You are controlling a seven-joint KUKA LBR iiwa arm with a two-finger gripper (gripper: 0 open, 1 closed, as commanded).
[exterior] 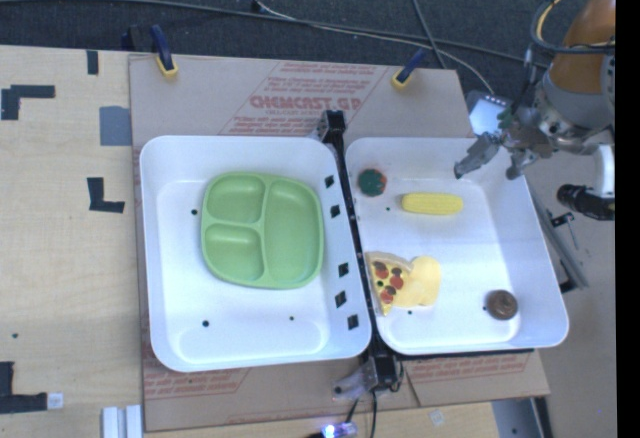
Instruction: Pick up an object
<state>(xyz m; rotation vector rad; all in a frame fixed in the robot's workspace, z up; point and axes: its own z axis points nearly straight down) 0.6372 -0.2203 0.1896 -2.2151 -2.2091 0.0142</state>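
Note:
The right bin (520, 256) holds a yellow corn cob (432, 204), a small green and red ball (372, 182), a toy pizza slice (401, 282) and a small brown round piece (501, 304). My gripper (497, 159) hangs over the bin's far right corner, open, its two dark fingers spread with nothing between them. It is to the right of and slightly beyond the corn cob, apart from every object.
The left bin (165, 256) holds a green divided plate (264, 230). A black divider with clips runs between the bins. Cardboard lies under both bins, held by blue and yellow clamps at the back. Cables cross the dark floor behind.

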